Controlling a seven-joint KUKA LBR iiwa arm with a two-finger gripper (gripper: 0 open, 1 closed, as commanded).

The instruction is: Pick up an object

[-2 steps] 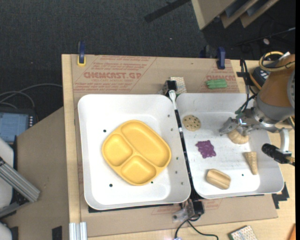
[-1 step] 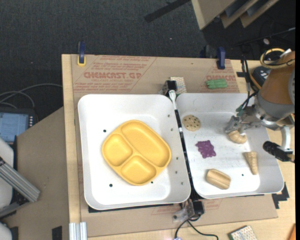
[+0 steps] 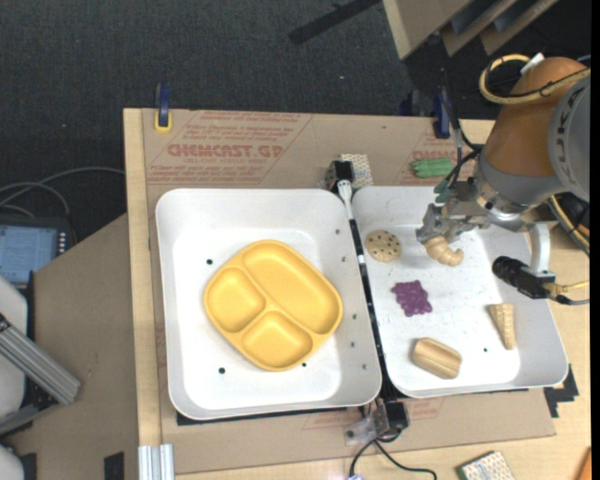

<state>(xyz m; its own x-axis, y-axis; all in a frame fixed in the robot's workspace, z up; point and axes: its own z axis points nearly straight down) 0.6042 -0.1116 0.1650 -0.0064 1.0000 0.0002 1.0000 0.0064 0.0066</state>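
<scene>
- Floor: dark carpet around the counter, crossed by loose cables at left.
- Counter: pale wood, topped with a brown sheet (red lettering).
- Blue clamps on the far edge.
- Cardboard box beyond the counter.
- Lighting: even, with soft shadows.

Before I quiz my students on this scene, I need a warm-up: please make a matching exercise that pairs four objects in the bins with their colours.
Things:
1. divided plate
2. grape bunch
3. cookie
4. ice cream cone

Colours:
A. purple
B. pale tan with a criss-cross pattern
C. yellow
D. light brown with dark specks

Right pairs: 1-C, 2-A, 3-D, 4-B
</scene>
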